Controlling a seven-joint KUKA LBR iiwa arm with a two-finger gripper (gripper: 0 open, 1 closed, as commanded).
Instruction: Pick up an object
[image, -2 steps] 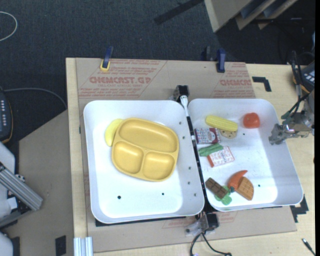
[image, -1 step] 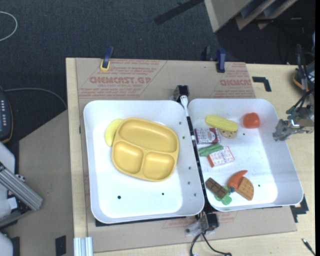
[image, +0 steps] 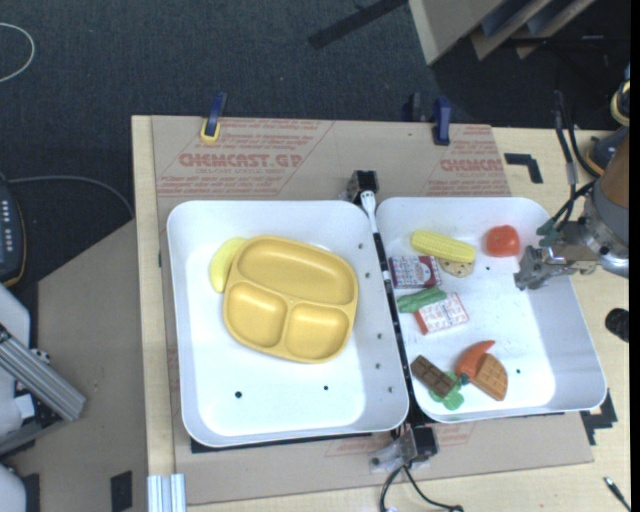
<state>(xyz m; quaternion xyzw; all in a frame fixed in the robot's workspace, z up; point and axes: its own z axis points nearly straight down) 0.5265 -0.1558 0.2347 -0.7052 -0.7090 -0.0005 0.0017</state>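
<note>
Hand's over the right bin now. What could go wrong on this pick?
1. The hand sits near the right bin wall; descending there may close on nothing.
2. The corn, cookie and packet touch, so a grasp could drag neighbours.
3. The small tomato may roll away.

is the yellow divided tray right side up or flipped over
Right side up: the yellow tray in the left bin shows its three compartments facing upward.
</note>
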